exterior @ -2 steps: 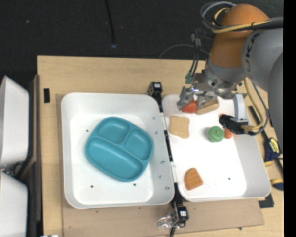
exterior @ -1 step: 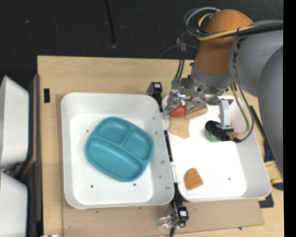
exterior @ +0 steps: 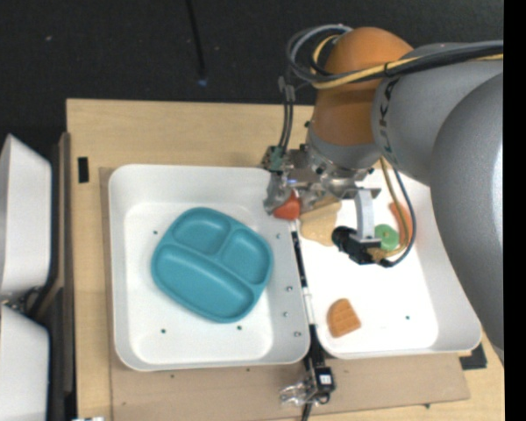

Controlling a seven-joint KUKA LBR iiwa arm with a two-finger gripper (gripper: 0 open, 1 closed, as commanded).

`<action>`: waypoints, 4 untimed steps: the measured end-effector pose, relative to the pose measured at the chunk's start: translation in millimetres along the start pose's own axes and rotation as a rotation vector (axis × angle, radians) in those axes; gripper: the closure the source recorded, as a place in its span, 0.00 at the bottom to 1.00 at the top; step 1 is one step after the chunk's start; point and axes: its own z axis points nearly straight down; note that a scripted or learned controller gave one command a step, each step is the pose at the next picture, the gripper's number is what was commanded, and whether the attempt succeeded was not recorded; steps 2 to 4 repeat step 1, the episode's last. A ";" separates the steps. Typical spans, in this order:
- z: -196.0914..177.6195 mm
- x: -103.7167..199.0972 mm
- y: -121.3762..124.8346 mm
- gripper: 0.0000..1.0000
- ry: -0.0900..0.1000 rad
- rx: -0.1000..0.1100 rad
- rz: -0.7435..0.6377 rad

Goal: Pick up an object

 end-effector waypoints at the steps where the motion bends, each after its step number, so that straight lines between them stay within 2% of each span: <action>1: -18.6 47.5 -11.8 1.00 0.002 -0.004 -0.002; 4: -18.6 47.5 -11.8 1.00 0.002 -0.004 -0.002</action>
